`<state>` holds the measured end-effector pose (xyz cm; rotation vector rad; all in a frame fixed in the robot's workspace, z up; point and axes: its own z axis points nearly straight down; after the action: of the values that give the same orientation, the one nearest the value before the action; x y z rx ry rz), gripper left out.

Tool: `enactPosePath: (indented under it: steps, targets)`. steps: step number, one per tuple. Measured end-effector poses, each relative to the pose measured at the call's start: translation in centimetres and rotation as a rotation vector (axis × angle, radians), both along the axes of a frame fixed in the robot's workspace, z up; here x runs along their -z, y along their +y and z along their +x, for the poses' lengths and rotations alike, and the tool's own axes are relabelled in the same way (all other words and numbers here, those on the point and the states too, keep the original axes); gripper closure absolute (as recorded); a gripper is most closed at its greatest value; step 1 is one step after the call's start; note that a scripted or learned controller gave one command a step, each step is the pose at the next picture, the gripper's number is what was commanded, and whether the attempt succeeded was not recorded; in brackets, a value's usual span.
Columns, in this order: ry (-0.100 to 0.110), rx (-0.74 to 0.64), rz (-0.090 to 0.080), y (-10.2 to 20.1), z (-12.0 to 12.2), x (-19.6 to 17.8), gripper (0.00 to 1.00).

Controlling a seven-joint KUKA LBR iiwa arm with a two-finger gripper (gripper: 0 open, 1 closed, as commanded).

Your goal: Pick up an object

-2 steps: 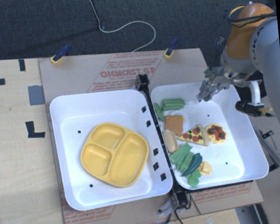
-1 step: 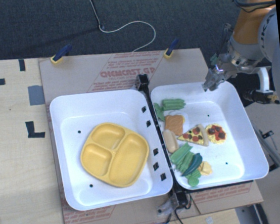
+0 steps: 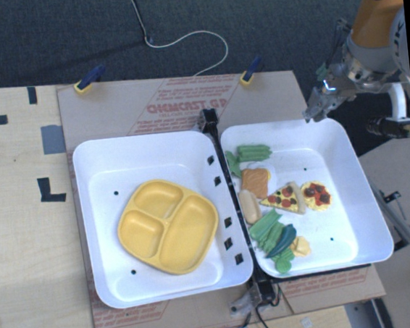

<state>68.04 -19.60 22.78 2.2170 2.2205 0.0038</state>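
Hand (image 3: pixel 314 110): we see it at the upper right, above the far right corner of the right bin, and we see nothing held in it; we cannot tell its state from this view.
Arm (image 3: pixel 379 14): grey with an orange band, it comes in from the upper right corner.
Table (image 3: pixel 21 215): light wood with some dark marks on the left part; a cardboard sheet (image 3: pixel 184 103) lies under both bins.
Left bin (image 3: pixel 92 164): white and shallow, it carries a yellow tray (image 3: pixel 168 226) with three compartments, lying near the middle.
Right bin (image 3: pixel 338 182): white, touching the left bin along the middle edge; we see the toy food gathered in its left half.
Green pieces: one green vegetable (image 3: pixel 253 151) at the top, more green pods (image 3: pixel 271 234) at the bottom.
Orange piece (image 3: pixel 256 183): between them, with a bun-like piece (image 3: pixel 250 207) just below it.
Pizza slice (image 3: pixel 284 198): beside the bun, next to a small round pizza (image 3: pixel 316 195).
Yellow bit (image 3: pixel 301 245): the smallest one, near the pods.
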Motion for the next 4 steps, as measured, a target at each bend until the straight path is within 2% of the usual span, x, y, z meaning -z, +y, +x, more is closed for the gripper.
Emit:
enactPosePath:
  steps: [3,4]
  targets:
    - [0.008,-0.004,0.003,15.0,-9.4,-0.6,1.0]
    - [0.01,-0.003,0.003,19.6,-12.0,1.5,1.0]
